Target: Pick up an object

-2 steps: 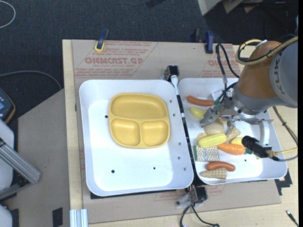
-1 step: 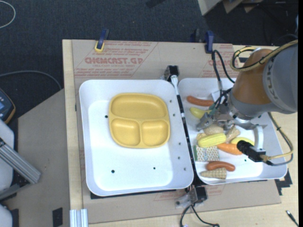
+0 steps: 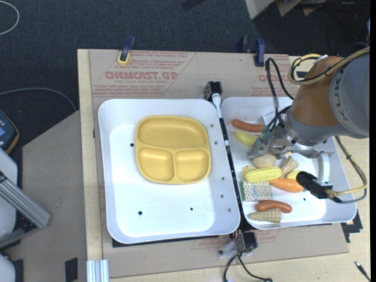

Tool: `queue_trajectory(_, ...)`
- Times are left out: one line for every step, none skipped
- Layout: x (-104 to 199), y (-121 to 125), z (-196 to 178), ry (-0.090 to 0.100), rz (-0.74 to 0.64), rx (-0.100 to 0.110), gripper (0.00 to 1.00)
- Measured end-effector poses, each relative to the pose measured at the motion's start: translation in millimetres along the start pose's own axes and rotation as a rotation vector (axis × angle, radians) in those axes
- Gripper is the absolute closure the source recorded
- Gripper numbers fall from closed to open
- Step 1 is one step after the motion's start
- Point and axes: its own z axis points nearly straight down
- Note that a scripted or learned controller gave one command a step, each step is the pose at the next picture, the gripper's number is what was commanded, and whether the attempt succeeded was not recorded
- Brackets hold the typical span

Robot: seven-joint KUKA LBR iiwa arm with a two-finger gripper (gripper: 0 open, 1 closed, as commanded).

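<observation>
Low in the right bin (image 3: 343, 211), amid a crowd of toy food: the gripper (image 3: 265, 145), overhung by the arm (image 3: 320, 107) with its grey shell and orange band, so open or closed impossible to tell. Just beside its tip, a pale beige lump (image 3: 265, 160), partly covered and hard to name. Toward the bin's far-left corner, a glossy red sausage (image 3: 247, 124), right end lost behind the metal; just in front of it, a smooth yellow wedge (image 3: 245, 137), shape unclear. Nearer the front, touching or almost touching one another: a knobbly yellow corn cob (image 3: 262, 174), a tapered orange carrot (image 3: 285, 185), a small flat square (image 3: 257, 191) with a green-speckled pattern, a second sausage (image 3: 274, 205), also red and shiny, and a ridged tan piece (image 3: 264, 217) like a wafer, close to the front wall. Beside the corn, a beige scrap (image 3: 289, 167), too small to identify. Much of the right bin's far side screened by the arm. In the left bin (image 3: 111, 157), well apart from all the food: a matte yellow tray (image 3: 173, 148), a rounded rectangle lying flat, one long compartment at the back and two smaller ones in front. Both bins shallow, white, smooth, round-cornered, side by side on a brown board (image 3: 88, 98) printed with red lettering.
</observation>
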Motion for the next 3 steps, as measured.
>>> queue_trajectory(-5,1,-44,-0.003,-0.001,-0.006,1.0)
queue_trajectory(-11,11,-95,-0.003,-0.003,-0.008,1.0)
queue_trajectory(-11,12,-132,-0.003,-0.003,-0.007,1.0)
